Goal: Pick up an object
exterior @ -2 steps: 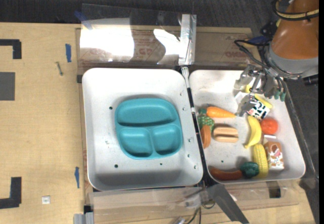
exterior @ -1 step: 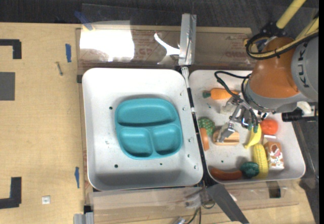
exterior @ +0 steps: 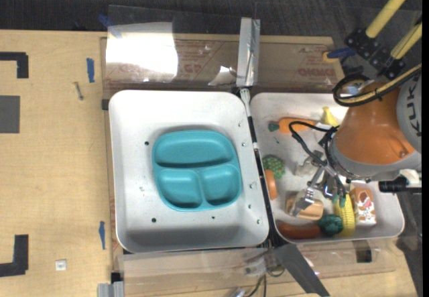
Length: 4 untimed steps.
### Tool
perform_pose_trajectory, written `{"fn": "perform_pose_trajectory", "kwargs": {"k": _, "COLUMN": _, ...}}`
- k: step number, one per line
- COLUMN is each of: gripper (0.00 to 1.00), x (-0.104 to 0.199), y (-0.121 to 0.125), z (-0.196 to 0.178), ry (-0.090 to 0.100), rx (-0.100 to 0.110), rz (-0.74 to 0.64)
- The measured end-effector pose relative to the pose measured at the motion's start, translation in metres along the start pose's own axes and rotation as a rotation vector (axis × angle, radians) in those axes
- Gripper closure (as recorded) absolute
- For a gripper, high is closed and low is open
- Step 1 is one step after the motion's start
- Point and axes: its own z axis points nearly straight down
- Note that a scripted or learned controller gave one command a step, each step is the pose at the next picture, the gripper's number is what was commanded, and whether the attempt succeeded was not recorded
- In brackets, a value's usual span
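A KUKA arm's gripper (exterior: 315, 196) reaches into the right-hand bin (exterior: 392, 225), poised over a jumble of toy food: a corn cob (exterior: 346, 214), a green broccoli-like piece (exterior: 330, 224), a carrot (exterior: 298, 127) and a small printed carton (exterior: 364, 207). Whether the pincer stands apart or closed cannot be told amid cables and clutter. The pieces look like light, stiff, smooth plastic, likely to slip; the corn's midsection offers the fairest hold. The carton's print is too small to read. A teal divided tray (exterior: 196, 168) sits in the left bin (exterior: 127, 155).
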Motion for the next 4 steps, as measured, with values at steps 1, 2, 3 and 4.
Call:
{"fn": "perform_pose_trajectory", "kwargs": {"k": 1, "gripper": 0.0, "x": -0.017, "y": -0.079, "z": 0.0, "ry": 0.0, "rx": 0.005, "rz": -0.247}}
{"fn": "perform_pose_trajectory", "kwargs": {"k": 2, "gripper": 0.0, "x": 0.008, "y": -0.022, "z": -0.001, "ry": -0.001, "rx": 0.003, "rz": -0.256}}
{"fn": "perform_pose_trajectory", "kwargs": {"k": 3, "gripper": 0.0, "x": -0.082, "y": -0.032, "z": -0.083, "ry": 0.011, "rx": 0.005, "rz": -0.158}}
{"fn": "perform_pose_trajectory", "kwargs": {"k": 4, "gripper": 0.0, "x": -0.051, "y": -0.067, "z": 0.008, "ry": 0.015, "rx": 0.006, "rz": -0.122}}
